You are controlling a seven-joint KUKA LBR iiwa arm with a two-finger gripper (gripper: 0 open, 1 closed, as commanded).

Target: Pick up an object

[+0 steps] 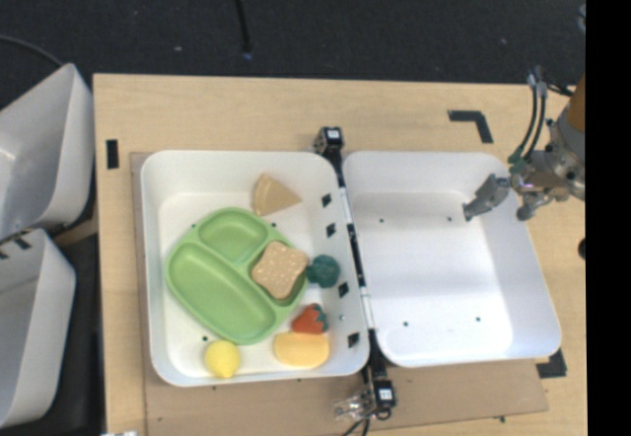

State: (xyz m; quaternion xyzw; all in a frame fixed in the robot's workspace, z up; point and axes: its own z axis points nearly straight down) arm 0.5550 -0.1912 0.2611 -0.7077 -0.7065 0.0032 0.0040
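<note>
The left bin (158,227) holds a green divided plate (217,286) with a slice of toast (279,269) on its right compartment. Around the plate lie a tan wedge (274,195), a dark green piece (322,271), a red piece (310,320), a yellow lump (301,350) and a yellow ball (223,358). My gripper (505,202) hangs over the upper right corner of the right bin (444,326), far from all of these. Its two fingers are spread, so it is open with nothing between them.
A raised divider with black clips (347,237) separates the two bins. White containers (39,158) stand off the bench at the left. Black corner marks (471,120) sit on the wooden bench top behind the right bin.
</note>
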